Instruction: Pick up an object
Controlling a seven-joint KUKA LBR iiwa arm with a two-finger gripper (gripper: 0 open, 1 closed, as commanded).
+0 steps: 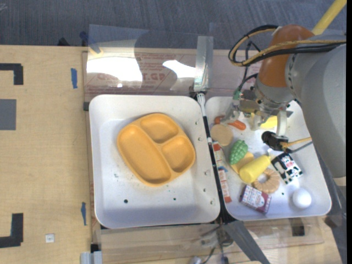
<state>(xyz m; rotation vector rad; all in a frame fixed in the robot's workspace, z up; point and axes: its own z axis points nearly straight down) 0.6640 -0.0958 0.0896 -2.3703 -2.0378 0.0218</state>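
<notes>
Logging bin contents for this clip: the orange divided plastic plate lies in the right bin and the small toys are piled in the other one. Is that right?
Not quite. The camera view shows the orange divided plastic plate lying in the left white bin, not the right one. The small toys, such as the green bumpy toy and the yellow block, are in the right white bin, where the arm reaches in.

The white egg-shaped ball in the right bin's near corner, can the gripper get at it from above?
Probably yes: the white egg-shaped ball lies apart from its neighbours with nothing on top, and the gripper hangs over the same bin.
</notes>
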